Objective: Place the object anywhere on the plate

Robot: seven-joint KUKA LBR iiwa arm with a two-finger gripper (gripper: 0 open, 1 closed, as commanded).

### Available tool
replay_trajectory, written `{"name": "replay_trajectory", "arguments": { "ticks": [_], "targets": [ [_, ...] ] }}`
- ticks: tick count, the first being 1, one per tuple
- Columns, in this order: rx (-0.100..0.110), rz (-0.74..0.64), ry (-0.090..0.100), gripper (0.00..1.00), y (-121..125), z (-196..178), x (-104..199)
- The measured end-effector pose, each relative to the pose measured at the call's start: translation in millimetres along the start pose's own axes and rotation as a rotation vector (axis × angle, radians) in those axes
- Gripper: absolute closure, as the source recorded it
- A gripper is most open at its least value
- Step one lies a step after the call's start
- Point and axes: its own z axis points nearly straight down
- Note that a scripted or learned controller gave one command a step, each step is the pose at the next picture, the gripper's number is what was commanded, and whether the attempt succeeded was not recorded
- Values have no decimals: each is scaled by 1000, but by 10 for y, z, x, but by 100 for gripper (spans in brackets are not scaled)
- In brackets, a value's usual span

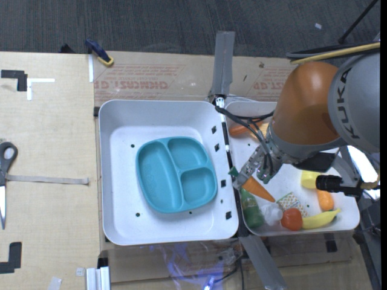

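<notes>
A blue three-compartment plate (176,175) lies in the left white bin (115,162) with nothing on it. My gripper (254,171) hangs low over the left part of the right bin (349,220), just past the wall between the bins. An orange carrot (259,190) lies right beneath its tip, touching or nearly touching it. The arm's orange band hides much of the right bin behind it.
The right bin also holds a green vegetable (251,210), a red tomato-like piece (291,219), a yellow banana (320,219), a yellow piece (309,179), an orange piece (325,200) and another orange item (245,130) at the back. Scissors (5,162) lie on the bench far left.
</notes>
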Motion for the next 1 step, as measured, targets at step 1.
{"name": "replay_trajectory", "arguments": {
  "ticks": [1],
  "targets": [
    [0,1,0,0,0,-1,-1]
  ]
}}
